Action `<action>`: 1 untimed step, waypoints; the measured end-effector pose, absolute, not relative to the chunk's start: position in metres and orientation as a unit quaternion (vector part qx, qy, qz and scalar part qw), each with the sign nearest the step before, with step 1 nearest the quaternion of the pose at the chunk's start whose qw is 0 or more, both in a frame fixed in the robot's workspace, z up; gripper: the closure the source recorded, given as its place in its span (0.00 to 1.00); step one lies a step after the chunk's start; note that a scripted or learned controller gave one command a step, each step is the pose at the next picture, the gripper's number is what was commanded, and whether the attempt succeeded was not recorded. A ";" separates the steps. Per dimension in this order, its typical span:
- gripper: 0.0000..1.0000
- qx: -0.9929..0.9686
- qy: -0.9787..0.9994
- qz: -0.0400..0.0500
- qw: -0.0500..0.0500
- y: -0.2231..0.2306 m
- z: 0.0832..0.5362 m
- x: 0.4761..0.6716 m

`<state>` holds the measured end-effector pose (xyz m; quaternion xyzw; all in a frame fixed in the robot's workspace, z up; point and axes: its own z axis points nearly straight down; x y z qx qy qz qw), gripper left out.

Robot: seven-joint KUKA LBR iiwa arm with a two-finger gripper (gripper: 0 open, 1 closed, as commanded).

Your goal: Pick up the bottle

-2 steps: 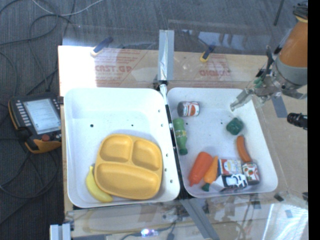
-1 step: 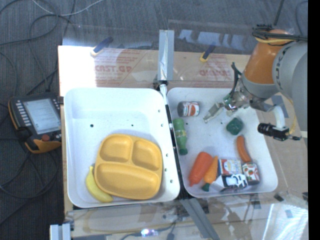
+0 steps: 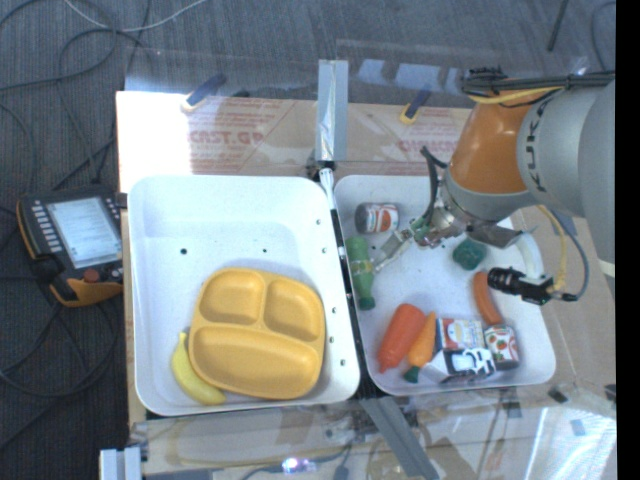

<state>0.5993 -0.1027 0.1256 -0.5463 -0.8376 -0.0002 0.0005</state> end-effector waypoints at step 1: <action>0.00 -0.483 -0.876 0.002 -0.003 -0.113 0.104 0.550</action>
